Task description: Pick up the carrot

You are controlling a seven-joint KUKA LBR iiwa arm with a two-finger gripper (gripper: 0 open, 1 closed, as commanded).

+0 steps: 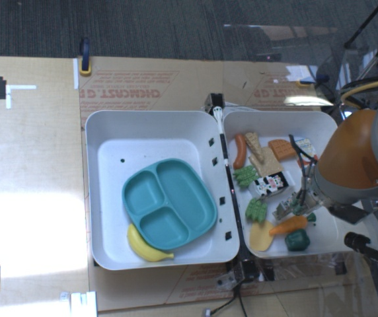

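Crowded right bin (pixel 328 121): carrot (pixel 289 225) near front rim, jaws (pixel 293 205) state unclear.

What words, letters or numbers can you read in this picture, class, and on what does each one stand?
"KU": large pale letters on the arm's orange band, cut off at the picture's edge.
Red print on the cardboard sheet behind the left bin: upside down and blurred, not readable.
Red print on the cardboard behind the right bin: also too blurred to read.
Black and white toy block: markings, no legible text.
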